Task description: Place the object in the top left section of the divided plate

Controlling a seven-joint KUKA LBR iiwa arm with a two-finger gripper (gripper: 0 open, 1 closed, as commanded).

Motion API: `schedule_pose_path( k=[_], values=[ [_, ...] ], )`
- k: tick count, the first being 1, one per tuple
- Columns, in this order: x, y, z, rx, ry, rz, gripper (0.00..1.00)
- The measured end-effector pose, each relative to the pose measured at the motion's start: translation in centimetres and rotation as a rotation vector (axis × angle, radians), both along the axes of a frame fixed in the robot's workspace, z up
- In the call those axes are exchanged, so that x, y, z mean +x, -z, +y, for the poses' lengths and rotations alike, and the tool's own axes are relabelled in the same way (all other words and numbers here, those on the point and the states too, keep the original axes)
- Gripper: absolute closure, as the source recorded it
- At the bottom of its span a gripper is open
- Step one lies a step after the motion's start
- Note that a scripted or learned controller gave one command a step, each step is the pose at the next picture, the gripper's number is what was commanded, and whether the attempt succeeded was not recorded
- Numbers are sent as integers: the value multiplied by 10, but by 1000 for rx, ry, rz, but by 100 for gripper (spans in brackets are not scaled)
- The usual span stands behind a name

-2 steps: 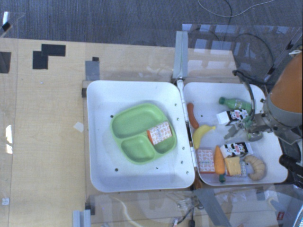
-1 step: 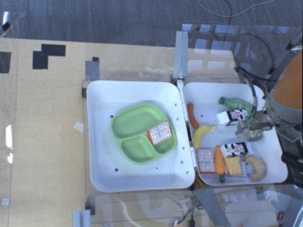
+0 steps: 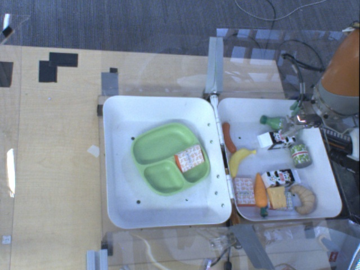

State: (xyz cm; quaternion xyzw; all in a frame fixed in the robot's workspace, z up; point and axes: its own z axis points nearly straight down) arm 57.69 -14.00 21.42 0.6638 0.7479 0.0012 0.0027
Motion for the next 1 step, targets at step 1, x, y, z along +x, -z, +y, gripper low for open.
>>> schedule_pose_path(
  k=[1],
  values=[
    [60,-87,-42,-2,-106,-4,100]
  ],
)
